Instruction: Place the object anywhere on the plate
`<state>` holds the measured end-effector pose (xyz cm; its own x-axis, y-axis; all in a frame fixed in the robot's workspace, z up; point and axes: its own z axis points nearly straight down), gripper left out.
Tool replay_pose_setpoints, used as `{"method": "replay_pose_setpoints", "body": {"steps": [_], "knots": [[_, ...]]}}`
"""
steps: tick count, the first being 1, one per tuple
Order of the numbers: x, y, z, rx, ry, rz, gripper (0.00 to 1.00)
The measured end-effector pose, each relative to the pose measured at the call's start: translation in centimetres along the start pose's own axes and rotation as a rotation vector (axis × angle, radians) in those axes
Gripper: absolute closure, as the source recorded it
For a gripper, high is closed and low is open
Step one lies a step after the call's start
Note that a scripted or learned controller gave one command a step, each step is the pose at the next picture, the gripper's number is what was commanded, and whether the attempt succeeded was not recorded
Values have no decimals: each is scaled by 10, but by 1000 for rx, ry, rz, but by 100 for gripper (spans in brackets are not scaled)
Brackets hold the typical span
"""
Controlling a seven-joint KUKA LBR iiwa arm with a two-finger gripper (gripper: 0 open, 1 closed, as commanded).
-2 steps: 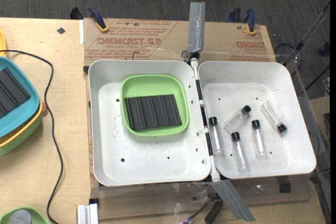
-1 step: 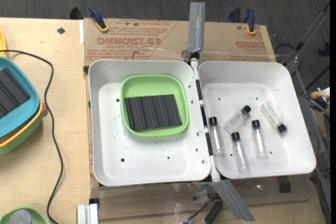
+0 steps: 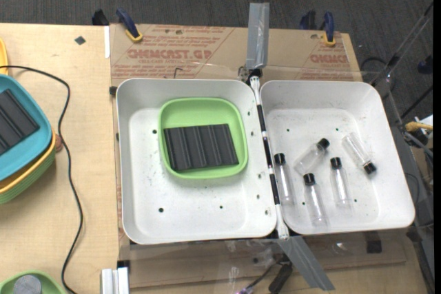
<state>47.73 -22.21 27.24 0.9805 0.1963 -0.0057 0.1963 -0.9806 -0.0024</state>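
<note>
Right bin [image 3: 386,148] — five vials [image 3: 311,160]; green plate [image 3: 203,138] left.

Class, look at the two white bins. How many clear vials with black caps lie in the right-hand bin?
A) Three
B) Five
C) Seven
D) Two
B: five vials lie in the right bin, at and, while the green plate in the left bin holds a dark ribbed pad.
</note>
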Motion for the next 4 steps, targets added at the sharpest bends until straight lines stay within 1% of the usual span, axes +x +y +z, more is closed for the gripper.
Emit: {"method": "replay_pose_setpoints", "body": {"steps": [1, 3, 4], "knots": [[0, 0, -86, -2, 1, -7, 0], [0, 0, -79, -2, 1, -7, 0], [27, 5, -161, -2, 1, -7, 0]]}}
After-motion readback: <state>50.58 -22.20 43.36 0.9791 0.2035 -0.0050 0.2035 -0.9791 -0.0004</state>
